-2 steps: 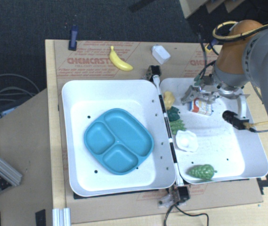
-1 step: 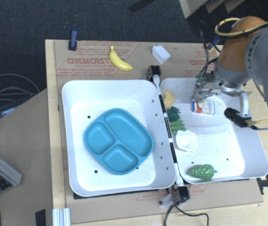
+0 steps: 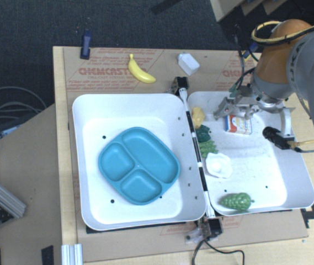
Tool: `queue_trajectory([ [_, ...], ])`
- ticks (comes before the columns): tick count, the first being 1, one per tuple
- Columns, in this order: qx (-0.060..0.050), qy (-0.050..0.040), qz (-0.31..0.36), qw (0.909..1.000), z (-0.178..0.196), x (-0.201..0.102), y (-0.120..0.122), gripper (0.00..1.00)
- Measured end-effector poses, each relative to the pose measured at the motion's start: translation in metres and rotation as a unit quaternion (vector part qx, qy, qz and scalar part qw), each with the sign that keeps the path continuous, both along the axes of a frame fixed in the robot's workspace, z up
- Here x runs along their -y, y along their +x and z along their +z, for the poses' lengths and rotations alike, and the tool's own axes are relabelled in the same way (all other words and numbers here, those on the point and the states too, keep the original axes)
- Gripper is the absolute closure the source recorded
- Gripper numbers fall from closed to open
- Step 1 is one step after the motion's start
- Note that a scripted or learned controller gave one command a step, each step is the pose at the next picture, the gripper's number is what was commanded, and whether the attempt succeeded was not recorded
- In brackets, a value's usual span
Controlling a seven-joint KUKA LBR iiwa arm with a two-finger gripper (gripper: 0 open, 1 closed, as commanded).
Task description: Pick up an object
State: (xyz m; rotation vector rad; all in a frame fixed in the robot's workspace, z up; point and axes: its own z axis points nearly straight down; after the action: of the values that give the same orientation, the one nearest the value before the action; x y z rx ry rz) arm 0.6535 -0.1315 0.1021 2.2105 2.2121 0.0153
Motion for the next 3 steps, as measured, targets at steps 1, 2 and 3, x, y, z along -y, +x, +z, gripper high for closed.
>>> queue_trajectory([
  [1,0.001,-0.0004,0.0,1.0,0.011,0.0,0.001,1.0],
  [2,0.001,-0.0004,0.0,1.0,0.01,0.0,0.001,0.0],
  [3,-0.004,0.0008,0.0,1.0,-0.013,0.008,0.002,0.0],
])
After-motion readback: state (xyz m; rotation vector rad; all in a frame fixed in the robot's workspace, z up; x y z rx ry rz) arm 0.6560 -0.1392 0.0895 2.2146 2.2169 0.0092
